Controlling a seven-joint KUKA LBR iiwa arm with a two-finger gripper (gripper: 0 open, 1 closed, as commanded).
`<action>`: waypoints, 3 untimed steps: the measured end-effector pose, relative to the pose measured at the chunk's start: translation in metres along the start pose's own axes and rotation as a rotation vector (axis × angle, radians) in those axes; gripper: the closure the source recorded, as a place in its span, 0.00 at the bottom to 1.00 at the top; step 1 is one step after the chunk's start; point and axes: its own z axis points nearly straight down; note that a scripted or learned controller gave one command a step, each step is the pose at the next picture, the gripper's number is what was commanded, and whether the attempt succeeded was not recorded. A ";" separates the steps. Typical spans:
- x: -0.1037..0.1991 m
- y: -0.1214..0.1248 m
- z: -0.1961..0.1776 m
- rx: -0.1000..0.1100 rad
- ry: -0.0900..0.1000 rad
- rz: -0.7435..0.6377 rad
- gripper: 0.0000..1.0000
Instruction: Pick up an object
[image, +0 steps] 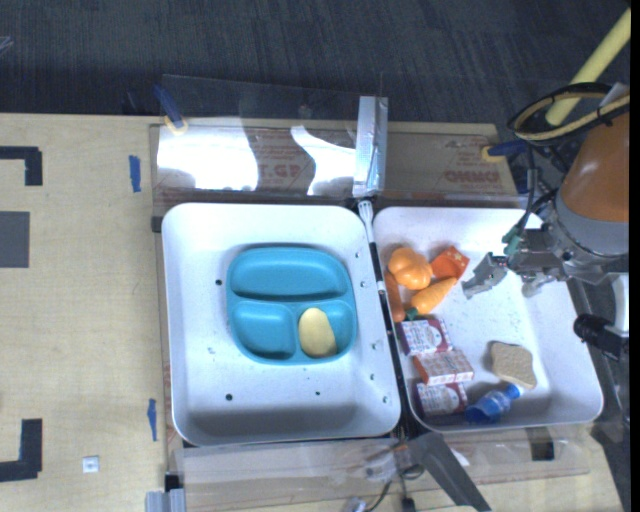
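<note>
Camera view looks down on a counter (70, 300) carrying two white bins side by side. The end effector (487, 278) hangs over the right bin (560, 345), in its far half and near the middle, with nothing between its fingers; they look slightly parted, a narrow gap. No object is gripped yet, so the pick is, by my judgement, still to be made.

The nearest candidates lie toward the left bin from the end effector, against the wall the two bins share: the orange items (420, 275), just beside the fingers and not touching them as far as I can tell. The lowest orange piece has its long axis slanting from the shared wall up toward the end effector. Only one arm is present, so it is the one to reach.

Counting in the right bin: about three orange items in a cluster, three red-and-white packets (437, 362) in a row along the shared wall running to the near edge, one blue bottle (492, 404) at the near edge, and one tan sponge-like piece (512, 364) toward the near right corner. The left bin (190, 330) holds one blue divided tray (285, 290) with one yellow egg-shaped thing (317, 332) in its near right compartment.
</note>
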 end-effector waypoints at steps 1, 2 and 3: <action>0.009 0.048 0.124 -0.008 -0.002 -0.094 0.00; 0.007 0.047 0.140 -0.007 0.000 -0.122 0.00; 0.005 0.050 0.130 -0.014 -0.003 -0.119 1.00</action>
